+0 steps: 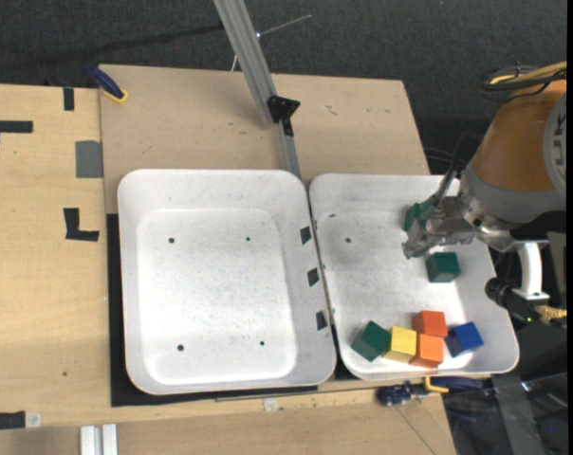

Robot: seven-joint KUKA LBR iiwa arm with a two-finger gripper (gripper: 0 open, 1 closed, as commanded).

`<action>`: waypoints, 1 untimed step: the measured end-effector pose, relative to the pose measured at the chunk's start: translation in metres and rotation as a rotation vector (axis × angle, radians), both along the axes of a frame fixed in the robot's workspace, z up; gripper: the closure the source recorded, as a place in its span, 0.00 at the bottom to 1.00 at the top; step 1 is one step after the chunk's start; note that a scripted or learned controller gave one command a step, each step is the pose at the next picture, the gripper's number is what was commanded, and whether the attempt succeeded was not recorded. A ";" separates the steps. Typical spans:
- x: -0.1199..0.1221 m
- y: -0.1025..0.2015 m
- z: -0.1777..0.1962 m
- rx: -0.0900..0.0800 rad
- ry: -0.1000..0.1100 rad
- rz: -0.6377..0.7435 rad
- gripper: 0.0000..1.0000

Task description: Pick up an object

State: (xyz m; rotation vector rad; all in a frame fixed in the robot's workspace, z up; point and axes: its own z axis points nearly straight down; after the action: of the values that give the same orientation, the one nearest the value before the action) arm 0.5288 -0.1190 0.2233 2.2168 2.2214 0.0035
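Note:
My gripper (425,233) hangs over the upper middle of the right bin (362,207), with the grey and orange arm reaching in from the right. A small green shape (416,214) shows at the gripper's upper left; whether it is a block or part of the tool is unclear. A dark green cube (443,267) lies on the bin floor just below and right of the gripper, apart from it. At the bin's front sit a green block (370,339), a yellow block (402,342), two orange blocks (431,323) and a blue block (465,337).
The left bin (211,282) lies beside the right one, sharing a middle rim. A slanted metal pole (253,55) rises behind the bins. A blue and yellow clamp (106,81) lies at the bench's far left corner.

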 end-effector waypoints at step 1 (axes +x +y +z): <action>0.001 0.007 0.061 0.000 -0.002 0.000 1.00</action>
State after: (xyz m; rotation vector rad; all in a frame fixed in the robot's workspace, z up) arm 0.5300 -0.1121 0.2846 2.2151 2.2207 0.0053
